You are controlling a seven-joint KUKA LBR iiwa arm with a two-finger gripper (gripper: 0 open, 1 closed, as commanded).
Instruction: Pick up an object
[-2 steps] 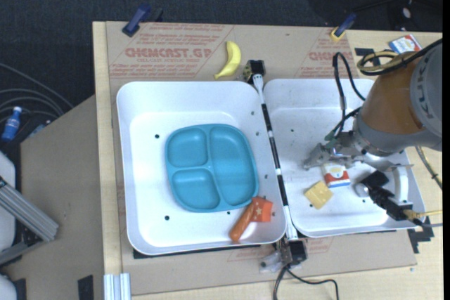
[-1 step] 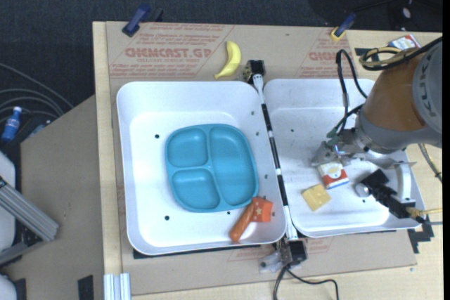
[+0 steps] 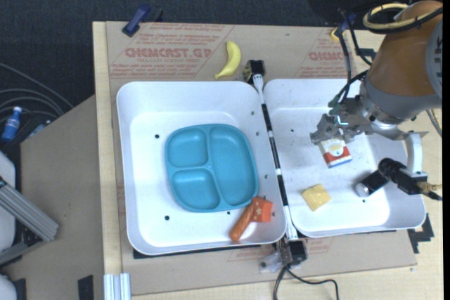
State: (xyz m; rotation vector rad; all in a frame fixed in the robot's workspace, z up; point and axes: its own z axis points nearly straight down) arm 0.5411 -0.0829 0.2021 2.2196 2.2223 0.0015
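- The box [image 3: 338, 154], small, red and white, lies near the middle of the right bin [image 3: 295, 105], with bare floor all round it; that makes it the likely target.
- The tool [image 3: 329, 131] hangs right over the box's far side, close enough to touch it or nearly so. I cannot tell whether it is open or closed, nor whether it has the box.
- A yellow block [image 3: 316, 197] sits apart, toward the bin's near edge, out of the way of a grasp.
- In the left bin [image 3: 140, 123], a blue plate [image 3: 211, 166] fills the middle, and an orange carrot [image 3: 251, 218] lies in the near right corner.
- A banana [image 3: 228, 60] rests on the bench [image 3: 169, 53], beyond the bins' far edge.
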